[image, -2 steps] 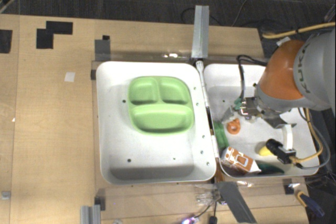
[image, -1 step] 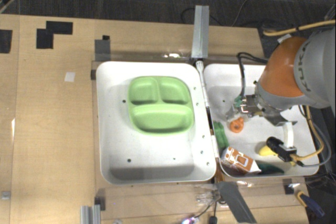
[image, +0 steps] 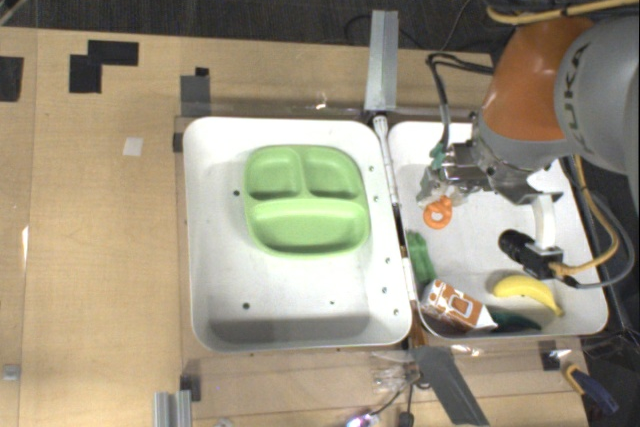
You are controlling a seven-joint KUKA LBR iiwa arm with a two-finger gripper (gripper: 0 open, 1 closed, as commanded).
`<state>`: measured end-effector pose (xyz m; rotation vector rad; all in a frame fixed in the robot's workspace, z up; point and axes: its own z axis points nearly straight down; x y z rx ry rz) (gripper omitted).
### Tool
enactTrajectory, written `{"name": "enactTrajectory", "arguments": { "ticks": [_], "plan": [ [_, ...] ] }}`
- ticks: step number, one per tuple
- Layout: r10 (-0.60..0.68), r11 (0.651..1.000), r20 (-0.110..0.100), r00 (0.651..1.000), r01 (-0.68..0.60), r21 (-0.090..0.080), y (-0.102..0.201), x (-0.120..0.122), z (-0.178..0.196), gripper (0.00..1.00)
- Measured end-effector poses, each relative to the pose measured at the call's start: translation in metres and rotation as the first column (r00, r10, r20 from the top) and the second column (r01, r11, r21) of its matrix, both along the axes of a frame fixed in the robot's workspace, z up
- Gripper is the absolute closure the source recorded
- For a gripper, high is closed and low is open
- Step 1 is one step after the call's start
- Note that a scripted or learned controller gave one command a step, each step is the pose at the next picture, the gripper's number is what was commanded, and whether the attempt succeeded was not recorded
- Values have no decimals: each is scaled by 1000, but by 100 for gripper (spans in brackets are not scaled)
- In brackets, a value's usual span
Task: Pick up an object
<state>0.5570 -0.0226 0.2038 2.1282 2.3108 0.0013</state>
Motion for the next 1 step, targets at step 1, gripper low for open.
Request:
{"name": "enactTrajectory", "arguments": {
  "ticks": [1],
  "plan": [
    [-103,995,-2,995,103,-2,-37,40,-22,100]
  ]
}}
